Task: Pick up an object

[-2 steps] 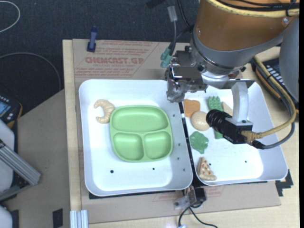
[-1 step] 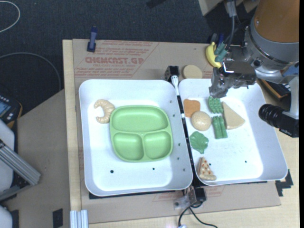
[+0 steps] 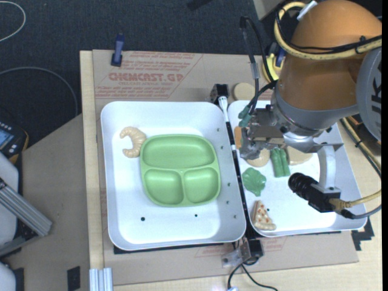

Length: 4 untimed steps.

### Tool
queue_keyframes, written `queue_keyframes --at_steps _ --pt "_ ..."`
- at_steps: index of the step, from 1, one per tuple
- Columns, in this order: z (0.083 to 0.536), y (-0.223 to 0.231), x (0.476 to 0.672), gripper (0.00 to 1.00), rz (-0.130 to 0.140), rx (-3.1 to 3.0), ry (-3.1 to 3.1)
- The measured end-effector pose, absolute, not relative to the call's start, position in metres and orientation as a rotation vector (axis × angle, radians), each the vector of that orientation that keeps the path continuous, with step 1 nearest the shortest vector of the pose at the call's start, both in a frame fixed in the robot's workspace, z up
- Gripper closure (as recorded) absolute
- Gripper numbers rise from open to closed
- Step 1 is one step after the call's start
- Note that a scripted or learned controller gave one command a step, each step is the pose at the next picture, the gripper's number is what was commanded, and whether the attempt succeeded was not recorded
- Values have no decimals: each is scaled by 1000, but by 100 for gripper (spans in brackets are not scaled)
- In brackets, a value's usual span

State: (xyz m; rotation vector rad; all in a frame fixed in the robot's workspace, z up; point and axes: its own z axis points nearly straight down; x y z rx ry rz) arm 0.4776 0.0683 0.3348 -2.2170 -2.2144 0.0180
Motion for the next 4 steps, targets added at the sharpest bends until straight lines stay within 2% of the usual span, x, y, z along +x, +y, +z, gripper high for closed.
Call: queue_keyframes --at_steps 1,2,3,4 --pt "425 29 480 100 -12 -2232 -2223" --pt "327 33 478 100 13 -2218 -2215" --pt "343 107 479 100 -6 -2213 -2230" --pt "538 91 480 100 -23 -2228 -2228"
